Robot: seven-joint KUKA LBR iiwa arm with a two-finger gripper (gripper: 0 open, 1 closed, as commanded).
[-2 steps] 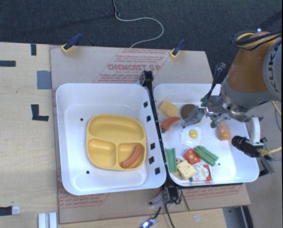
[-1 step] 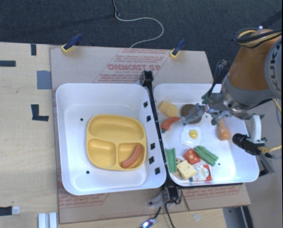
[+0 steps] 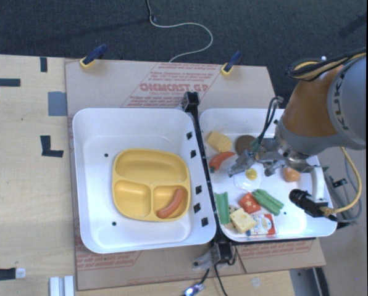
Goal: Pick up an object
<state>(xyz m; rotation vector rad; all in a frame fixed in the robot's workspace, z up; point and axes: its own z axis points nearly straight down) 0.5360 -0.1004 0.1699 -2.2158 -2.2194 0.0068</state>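
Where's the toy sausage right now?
The reddish-brown toy sausage lies in the lower right compartment of the yellow divided plate, inside the left white bin, across the divider from the gripper.

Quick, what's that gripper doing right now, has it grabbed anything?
Gripper: above the toy food in the right bin; whether it grips anything cannot be told.

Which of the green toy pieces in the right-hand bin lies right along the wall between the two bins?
The long dark green strip. It runs alongside the divider, while the lighter green piece lies farther right, slanted, next to the red piece.
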